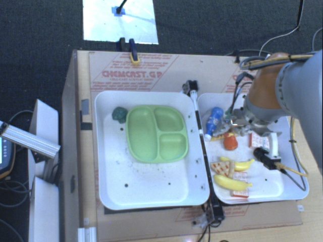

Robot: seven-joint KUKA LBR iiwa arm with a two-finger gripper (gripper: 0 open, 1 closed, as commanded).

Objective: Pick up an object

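Note:
My gripper (235, 127) hangs low over the back of the right bin (282, 188), at the end of the grey arm with its orange band (266, 87). Just below it lies a red-orange rounded object (230, 142), very close to the gripper or touching it; I cannot say which. A blue bottle (213, 120) lies to the gripper's left against the bin's left wall. Nearer the front are a small yellow banana (244, 164), a larger yellow banana (231, 182) and a toy pizza slice (221, 167). A red-and-white packet (259, 141) sits to the right.
The left bin (113, 185) holds a green divided plate (157, 133) and a dark green lump (119, 114) at its back left. A black-and-white divider strip (198, 120) runs between the bins. Cables (298, 170) trail over the right bin's right side.

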